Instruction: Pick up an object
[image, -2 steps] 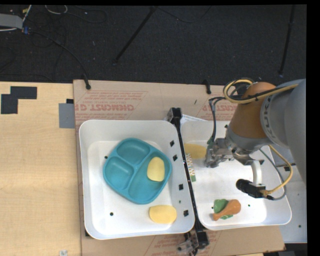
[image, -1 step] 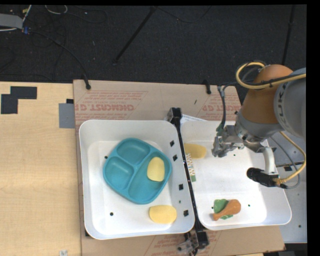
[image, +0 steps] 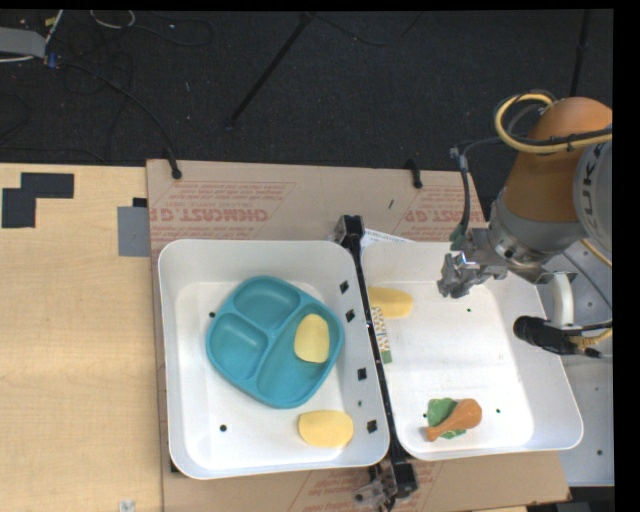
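The bench under me is pale wood, with a sheet of brown cardboard laid over it and dark floor with loose cables beyond its far edge. Two shallow white bins sit side by side on the cardboard, divided by a black rail.

My hand hangs over the far part of the right bin, near its back wall; I cannot tell from here how it is set, and nothing shows in it. My grey arm with its orange band comes in from the right.

In the right bin a yellow piece lies just beside the rail, near my hand but apart from it. An orange carrot with a green top lies well apart, toward the near edge.

The left bin holds a blue divided plate, tilted, with a yellow slice resting in it. Another yellow piece lies on the bin floor just in front of the plate.
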